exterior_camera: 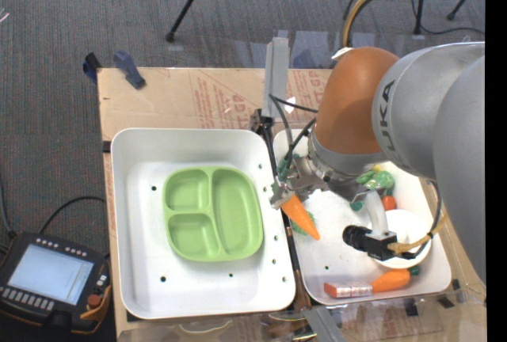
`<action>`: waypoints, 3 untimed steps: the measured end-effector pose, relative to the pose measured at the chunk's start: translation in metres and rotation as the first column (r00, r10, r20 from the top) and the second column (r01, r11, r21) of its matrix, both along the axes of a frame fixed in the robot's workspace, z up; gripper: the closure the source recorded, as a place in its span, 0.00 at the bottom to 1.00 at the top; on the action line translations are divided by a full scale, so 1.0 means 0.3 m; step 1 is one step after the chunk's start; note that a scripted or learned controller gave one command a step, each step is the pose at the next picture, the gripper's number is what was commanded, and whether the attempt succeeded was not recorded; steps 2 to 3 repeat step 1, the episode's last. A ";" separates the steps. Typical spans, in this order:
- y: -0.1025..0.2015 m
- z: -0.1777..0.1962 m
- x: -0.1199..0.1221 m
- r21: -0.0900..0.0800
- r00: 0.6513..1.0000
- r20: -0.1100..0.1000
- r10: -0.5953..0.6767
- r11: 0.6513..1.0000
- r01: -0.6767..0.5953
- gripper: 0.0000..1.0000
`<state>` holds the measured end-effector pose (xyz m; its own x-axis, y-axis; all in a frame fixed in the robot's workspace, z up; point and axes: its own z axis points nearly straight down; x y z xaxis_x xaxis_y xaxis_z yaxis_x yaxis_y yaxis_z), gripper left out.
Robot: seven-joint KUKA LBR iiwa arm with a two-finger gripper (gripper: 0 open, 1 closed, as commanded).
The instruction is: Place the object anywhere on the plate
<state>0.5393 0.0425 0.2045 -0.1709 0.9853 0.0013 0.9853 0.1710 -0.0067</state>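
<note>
The arm (412, 107) reads "KUKA"; its tool (287, 194) grips an orange carrot (301, 217) beside the green plate (212, 214).

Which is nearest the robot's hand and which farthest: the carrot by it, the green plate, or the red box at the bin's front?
From the hand:
1. Carrot, right at the hand, at the right bin's left edge.
2. Green plate, in the left bin.
3. Red box, front of the right bin.

"UKA" lettering on the grey arm (428, 119), partly cut off
</note>
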 end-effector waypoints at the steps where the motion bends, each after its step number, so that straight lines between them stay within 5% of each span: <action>1: -0.001 0.002 0.001 -0.001 1.000 0.001 0.001 1.000 -0.001 0.00; 3: -0.001 0.002 0.001 -0.001 1.000 0.001 0.001 1.000 -0.001 0.00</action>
